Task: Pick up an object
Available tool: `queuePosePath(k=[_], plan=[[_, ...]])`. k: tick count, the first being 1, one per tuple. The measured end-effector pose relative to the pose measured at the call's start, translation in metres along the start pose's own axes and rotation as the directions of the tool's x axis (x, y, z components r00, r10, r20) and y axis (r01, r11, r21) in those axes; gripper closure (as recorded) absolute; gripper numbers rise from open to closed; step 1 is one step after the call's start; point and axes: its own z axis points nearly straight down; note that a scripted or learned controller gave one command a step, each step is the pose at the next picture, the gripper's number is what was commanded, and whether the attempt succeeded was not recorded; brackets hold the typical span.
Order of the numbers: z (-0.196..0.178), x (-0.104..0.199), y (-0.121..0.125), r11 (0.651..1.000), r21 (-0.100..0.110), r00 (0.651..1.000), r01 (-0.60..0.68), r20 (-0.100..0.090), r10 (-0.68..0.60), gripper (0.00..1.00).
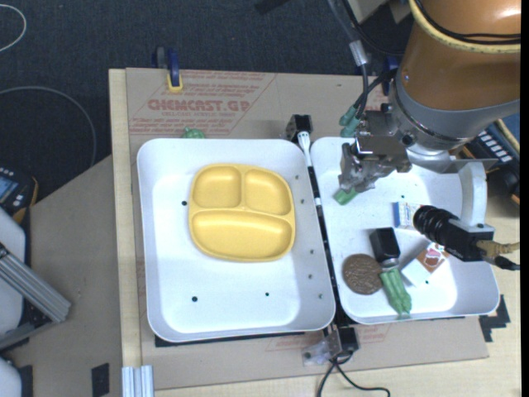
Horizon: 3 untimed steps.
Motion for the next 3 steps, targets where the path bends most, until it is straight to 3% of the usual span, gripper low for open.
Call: queuePosePath(k=[1,2,3], plan=[[-0.020,-0.015,-0.002,1.000,-0.015,1.000,0.002,-0.003,-0.003,1.00],[-0.094,0.013,-0.002,1.000,-0.021,1.000,0.009,-0.005,-0.009,1.00],[-0.116,0.087,-0.004,1.000,-0.016,1.000,0.014,-0.005,-0.014,1.00]])
